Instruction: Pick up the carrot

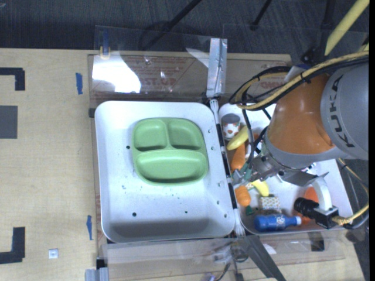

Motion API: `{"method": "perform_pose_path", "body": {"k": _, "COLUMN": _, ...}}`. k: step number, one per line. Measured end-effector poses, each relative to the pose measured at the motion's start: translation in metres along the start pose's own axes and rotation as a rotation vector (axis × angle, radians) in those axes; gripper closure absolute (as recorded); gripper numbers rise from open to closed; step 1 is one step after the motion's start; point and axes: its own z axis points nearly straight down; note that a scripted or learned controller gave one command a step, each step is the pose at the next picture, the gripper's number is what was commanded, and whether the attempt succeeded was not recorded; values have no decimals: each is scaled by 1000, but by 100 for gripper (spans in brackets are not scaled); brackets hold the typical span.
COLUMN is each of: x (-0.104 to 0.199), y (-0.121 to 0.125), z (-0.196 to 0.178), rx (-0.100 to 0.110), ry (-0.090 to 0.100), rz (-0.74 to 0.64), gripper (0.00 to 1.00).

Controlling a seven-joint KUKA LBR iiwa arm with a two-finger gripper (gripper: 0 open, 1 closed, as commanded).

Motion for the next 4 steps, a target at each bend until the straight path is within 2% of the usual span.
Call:
{"method": "perform_pose_path", "body": {"k": 1, "x": 0, "y": 0, "z": 0, "rx": 0, "ry": 0, "rz": 0, "gripper": 0}}
{"method": "perform_pose_path", "body": {"k": 2, "x": -57, "y": -7, "z": 10, "rx": -2, "ry": -3, "rz": 144, "gripper": 0}}
{"method": "perform_pose_path", "body": {"k": 3, "x": 37, "y": 14, "z": 9, "rx": 2, "ry": 1, "rz": -42, "gripper": 0}}
{"method": "perform_pose_path", "body": {"k": 4, "x": 24, "y": 119, "z": 9, "rx": -2, "ry": -2, "rz": -57, "gripper": 0}}
